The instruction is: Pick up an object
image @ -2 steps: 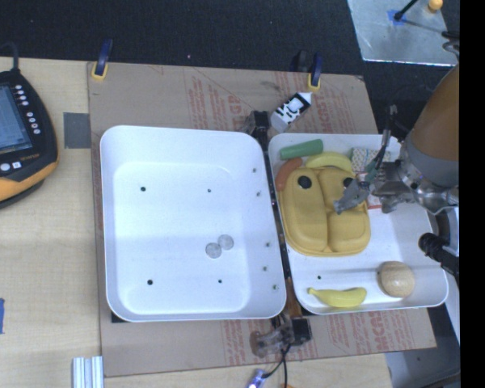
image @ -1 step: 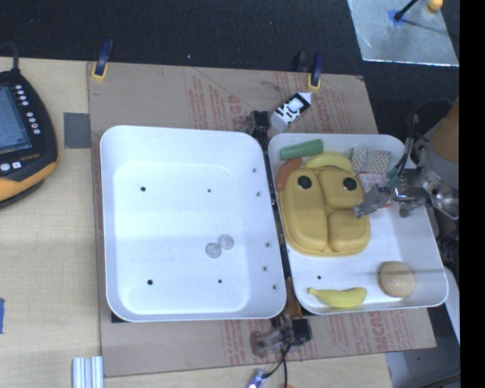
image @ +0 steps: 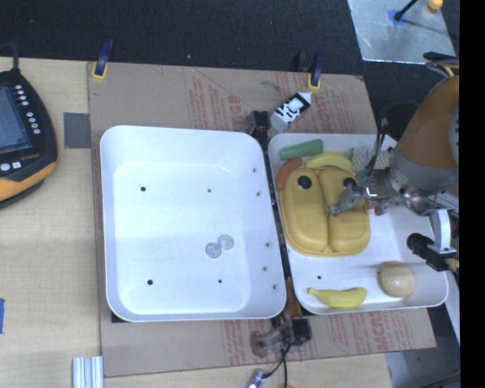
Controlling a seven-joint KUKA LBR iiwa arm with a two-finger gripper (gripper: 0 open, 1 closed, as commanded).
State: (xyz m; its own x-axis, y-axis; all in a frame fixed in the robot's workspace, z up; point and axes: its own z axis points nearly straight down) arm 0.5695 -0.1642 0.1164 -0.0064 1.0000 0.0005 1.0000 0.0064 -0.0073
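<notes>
My gripper (image: pixel 349 197) reaches in from the right and sits low over the right bin (image: pixel 424 301), above the right half of a large yellow moulded object (image: pixel 311 217). Around that object lie a green stick-shaped piece (image: pixel 301 148), an orange-red piece (image: pixel 286 170) and a yellow banana (image: pixel 329 161) at the far side. A second banana (image: pixel 338 297) and a beige round lump (image: pixel 397 280) rest near the front wall. The arm's grey and orange wrist (image: pixel 432 136) hides the bin's right part.
The left bin (image: pixel 121 217) holds two small grey discs (image: pixel 219 246). A black-and-white item (image: pixel 291 109) lies on the cardboard behind the bins. A pendant with a screen (image: pixel 12 140) sits at the far left of the bench.
</notes>
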